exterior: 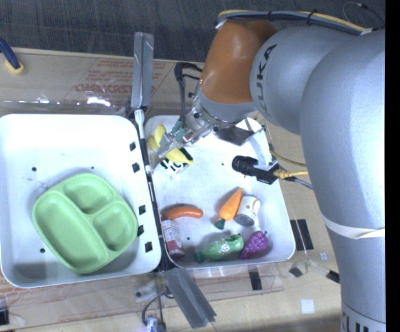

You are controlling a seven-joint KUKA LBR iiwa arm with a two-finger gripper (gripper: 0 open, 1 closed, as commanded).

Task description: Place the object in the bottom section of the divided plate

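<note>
A light green divided plate (72, 227) lies in the left white bin (20, 144), with one large section and two smaller ones, all bare. My gripper (172, 144) is low over the top left corner of the right bin (206, 178), close to the divider between the bins. A yellow banana-like toy (159, 137) lies right at the gripper, with a yellow and black piece (177, 158) just below it. The wrist hides how the gripper meets the toy.
In the right bin's lower half lie an orange sausage (182, 212), a carrot (230, 204), a small can (248, 210), purple grapes (255, 243), a green item (222, 248) and a red can (170, 237). The arm's bulk covers the right side.
</note>
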